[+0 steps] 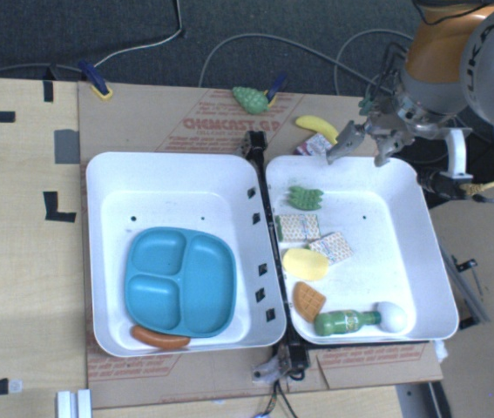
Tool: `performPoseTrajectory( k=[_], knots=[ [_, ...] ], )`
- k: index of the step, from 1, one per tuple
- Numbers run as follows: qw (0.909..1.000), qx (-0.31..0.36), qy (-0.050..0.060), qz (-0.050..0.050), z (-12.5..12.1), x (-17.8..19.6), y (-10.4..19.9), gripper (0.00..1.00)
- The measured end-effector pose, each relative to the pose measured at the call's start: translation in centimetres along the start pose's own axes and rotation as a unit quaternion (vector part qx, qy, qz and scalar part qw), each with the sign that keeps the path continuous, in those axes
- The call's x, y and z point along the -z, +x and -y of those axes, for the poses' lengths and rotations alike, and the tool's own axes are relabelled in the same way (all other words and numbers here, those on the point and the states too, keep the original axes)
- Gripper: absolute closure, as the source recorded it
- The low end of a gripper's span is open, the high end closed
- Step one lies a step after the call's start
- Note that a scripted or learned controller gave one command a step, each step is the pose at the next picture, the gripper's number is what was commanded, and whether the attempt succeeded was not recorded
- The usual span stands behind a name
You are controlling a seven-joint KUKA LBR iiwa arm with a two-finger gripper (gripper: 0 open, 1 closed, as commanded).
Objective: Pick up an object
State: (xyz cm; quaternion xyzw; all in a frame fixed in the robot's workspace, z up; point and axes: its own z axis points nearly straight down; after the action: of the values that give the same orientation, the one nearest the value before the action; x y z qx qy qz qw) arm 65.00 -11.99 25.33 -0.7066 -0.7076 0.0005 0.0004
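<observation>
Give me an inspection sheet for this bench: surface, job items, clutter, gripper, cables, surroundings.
Surface: two white bins side by side, left bin and right bin, on a cardboard sheet.
Job's things: in the right bin, a green toy, two checkered packets, a yellow lemon-like piece, a waffle piece, a green bottle and a white ball.
Clutter: blue divided plate and a sausage in the left bin; banana and green item on the cardboard.
Gripper: gripper above the right bin's far rim, open, holding nothing.
Cables: white cable across the dark floor.
Surroundings: black tape marks on the bench.
</observation>
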Motion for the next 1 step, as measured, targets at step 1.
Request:
performPoseTrajectory(
  k=[1],
  knots=[
    [1.0000,0.000,0.001,0.000,-1.22,-7.02,3.98,0.00]
  ],
)
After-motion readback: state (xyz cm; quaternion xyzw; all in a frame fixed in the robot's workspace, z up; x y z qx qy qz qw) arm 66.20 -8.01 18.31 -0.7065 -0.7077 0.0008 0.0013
